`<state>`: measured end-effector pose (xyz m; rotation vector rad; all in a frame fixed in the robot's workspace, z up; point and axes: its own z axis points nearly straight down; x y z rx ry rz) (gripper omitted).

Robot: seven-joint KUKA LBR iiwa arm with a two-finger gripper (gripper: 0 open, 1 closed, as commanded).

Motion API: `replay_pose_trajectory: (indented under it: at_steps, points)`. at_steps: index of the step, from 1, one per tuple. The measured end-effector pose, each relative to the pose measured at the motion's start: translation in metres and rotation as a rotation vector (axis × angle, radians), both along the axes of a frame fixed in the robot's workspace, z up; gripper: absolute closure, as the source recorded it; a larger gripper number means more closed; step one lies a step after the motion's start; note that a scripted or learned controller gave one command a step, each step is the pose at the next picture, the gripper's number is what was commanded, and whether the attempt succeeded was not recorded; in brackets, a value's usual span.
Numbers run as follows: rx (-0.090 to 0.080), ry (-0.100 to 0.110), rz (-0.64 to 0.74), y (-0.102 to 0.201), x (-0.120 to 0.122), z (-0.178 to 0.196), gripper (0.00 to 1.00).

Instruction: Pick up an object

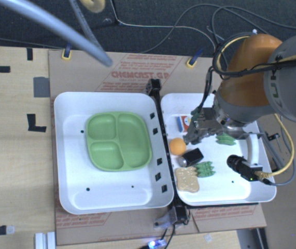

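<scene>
My gripper (195, 133) hangs low over the right bin (256, 193), in its upper left part. Just below and left of it lies a small orange ball (177, 147). A black block (192, 156) sits directly under the gripper's tip, close to it. Further toward the front lie a green leafy toy (205, 168) and a tan bread-like piece (187, 180). Another green piece (225, 138) shows at the gripper's right, partly hidden by the wrist. A coloured card (183, 122) lies behind the gripper. Nothing is visibly held.
The left bin (67, 139) holds a green divided plate (119, 141). The arm's grey and orange body (251, 77) covers the right bin's back right. A black cylinder with a cable (242, 168) juts out over the bin's right side. A grey bar (49, 19) crosses the top left.
</scene>
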<state>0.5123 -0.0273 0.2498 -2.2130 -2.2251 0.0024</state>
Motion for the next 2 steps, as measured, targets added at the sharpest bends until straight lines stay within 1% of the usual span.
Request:
replay_pose_trajectory:
  at_steps: [1,2]
  points:
    - [-0.001,-0.001,0.001,0.056,0.007,-0.004,1.0]
    - [0.0,-0.002,0.002,0.113,0.008,-0.002,1.0]
